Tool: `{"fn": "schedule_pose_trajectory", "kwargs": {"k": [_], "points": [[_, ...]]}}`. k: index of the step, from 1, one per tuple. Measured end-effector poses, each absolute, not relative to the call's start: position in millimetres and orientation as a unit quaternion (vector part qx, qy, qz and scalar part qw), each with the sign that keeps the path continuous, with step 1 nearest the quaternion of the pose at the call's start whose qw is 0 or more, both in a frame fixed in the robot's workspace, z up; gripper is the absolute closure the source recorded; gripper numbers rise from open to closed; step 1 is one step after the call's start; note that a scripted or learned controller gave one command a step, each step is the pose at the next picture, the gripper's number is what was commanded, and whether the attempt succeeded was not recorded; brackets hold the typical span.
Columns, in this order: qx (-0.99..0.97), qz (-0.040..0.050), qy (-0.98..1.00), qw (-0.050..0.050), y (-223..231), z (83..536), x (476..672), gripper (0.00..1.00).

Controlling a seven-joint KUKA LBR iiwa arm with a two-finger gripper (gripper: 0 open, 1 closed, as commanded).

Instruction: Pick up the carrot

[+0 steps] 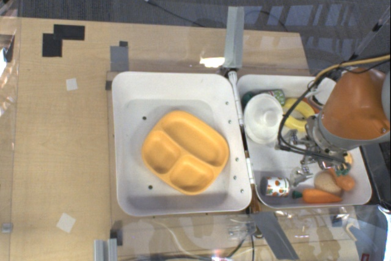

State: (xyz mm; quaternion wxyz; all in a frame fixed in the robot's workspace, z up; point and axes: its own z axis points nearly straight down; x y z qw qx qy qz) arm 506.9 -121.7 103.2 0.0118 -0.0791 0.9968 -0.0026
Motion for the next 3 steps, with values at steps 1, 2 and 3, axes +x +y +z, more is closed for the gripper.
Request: {"fn": "schedule_pose_trajectory", "kwargs": {"k": [1, 2, 3], "points": [[-0.117, -0.0016, 0.993, 0.005, -125.2, 103.4, 504.5, 0.0], [-0.156, -0.0011, 0.988, 0.004, -134.5, 112.3, 513.9, 0.0], [-0.058, -0.0017, 0.998, 0.006, -179.6, 178.2, 541.3, 0.0]]}}
